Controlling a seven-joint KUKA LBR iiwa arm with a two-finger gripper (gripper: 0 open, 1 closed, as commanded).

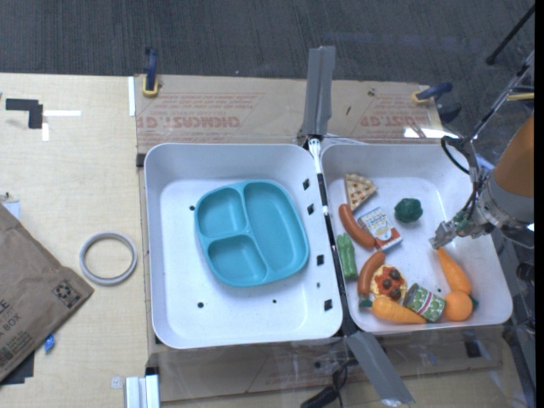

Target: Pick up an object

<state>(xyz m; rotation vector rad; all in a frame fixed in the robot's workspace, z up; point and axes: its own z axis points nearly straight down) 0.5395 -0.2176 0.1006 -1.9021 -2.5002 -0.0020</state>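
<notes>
While the arm reaches in over the table's right edge, fingers (445, 235) low in the right bin (425, 155), whether spread or clenched I cannot tell, carrot (452, 269) just beside them, broccoli (409, 210) nearby, blue tray (252, 232) in the left bin (170, 253).

Dark grey carpet (212, 24), wood bench (68, 194)
</notes>
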